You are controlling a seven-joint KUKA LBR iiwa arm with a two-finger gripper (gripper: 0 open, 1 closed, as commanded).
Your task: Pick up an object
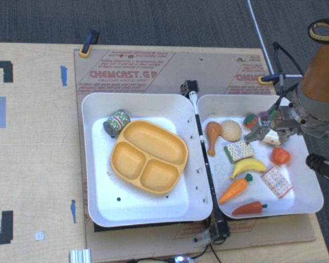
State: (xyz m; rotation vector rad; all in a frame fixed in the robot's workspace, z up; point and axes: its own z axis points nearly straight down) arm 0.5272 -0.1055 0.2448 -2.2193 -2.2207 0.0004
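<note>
With fingers spread apart and gripping nothing, the gripper [261, 130] hangs low at two o'clock in the right bin [317, 201], apparently lined up to pick the cheese wedge [271, 139] just beside it.

The right bin [312, 199] holds a scatter of toy food. A brown chicken drumstick [213, 136] lies near the bin's left wall, thick end up, with a round tan bread roll [231, 130] just beside it. Below sits a green-edged checkered block [239, 151], tilted. A yellow banana [248, 167] curves beneath it, and an orange carrot [233, 189] slants lower left. A red chili pepper [247, 207] lies along the front wall. A pink patterned packet [277, 181] rests right of the banana, and a red tomato [281, 156] above it.
</note>
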